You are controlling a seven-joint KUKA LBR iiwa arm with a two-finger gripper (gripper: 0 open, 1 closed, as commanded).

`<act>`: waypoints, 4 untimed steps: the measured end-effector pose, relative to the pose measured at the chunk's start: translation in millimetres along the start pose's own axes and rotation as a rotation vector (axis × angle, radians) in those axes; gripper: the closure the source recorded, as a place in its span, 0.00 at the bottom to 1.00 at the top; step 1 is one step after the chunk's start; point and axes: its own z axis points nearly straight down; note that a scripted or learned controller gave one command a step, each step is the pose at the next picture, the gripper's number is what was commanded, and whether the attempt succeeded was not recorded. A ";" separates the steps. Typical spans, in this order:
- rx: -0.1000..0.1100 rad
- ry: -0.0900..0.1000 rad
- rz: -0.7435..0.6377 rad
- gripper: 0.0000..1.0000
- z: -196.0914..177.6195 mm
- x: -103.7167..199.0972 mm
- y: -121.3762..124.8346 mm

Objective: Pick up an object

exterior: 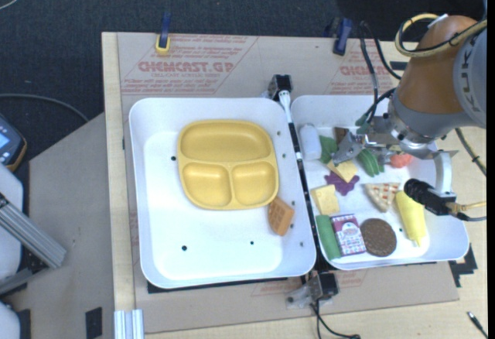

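Claw point(362, 145) low over toys in the right bin point(456, 241), above a green piece point(370, 162); whether its grip is open or closed cannot be told.

The green piece lies mid-bin, hemmed by a purple shape point(341, 183), a yellow block point(342, 170), a pizza slice point(381, 193) and a red bit point(400, 160). Nearer lie a cheese square point(326, 200), a box point(347, 234), a brown disc point(378, 237) and a banana point(411, 217). The left bin point(147, 198) holds a yellow tray point(228, 162) and a cracker point(281, 216) by its right edge, with bare floor near.
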 end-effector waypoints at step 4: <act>-0.014 -0.005 0.000 1.00 7.9 -10.6 16.8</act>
